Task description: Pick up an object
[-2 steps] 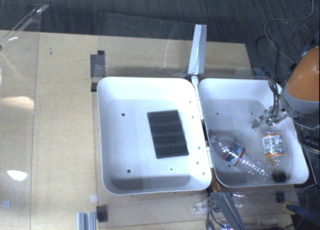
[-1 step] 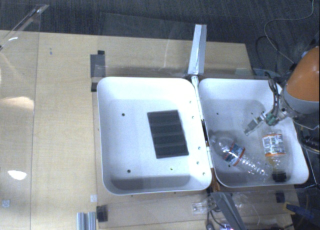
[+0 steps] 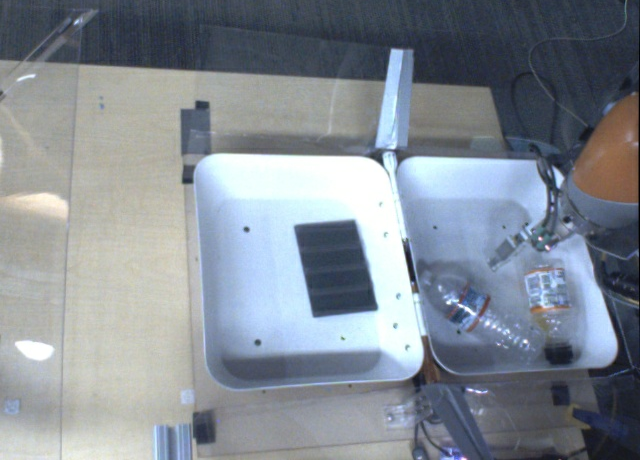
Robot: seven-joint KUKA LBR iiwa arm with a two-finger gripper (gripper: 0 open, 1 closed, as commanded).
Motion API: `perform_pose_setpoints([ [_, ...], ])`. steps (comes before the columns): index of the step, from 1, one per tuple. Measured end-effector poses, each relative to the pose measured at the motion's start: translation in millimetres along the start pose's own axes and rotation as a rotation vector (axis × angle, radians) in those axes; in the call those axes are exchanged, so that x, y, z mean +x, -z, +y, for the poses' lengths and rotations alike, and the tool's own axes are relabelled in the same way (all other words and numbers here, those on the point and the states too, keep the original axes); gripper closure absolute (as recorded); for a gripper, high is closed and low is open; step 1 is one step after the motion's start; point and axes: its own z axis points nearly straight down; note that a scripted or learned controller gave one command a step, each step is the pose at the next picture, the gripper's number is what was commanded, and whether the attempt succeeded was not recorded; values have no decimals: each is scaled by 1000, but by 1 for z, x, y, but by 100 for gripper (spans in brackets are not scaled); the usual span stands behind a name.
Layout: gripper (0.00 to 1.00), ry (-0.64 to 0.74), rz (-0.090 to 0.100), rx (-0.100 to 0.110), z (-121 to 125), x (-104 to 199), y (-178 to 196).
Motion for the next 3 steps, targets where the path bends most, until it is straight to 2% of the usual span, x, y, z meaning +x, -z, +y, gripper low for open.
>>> perform_pose_setpoints([
  [1, 0, -8, -37, -41, -48, 32, -3],
  [2, 0, 64, -5, -3, -11, 6, -14],
  [3, 100, 65, -8, -9, -9, 6, -1],
])
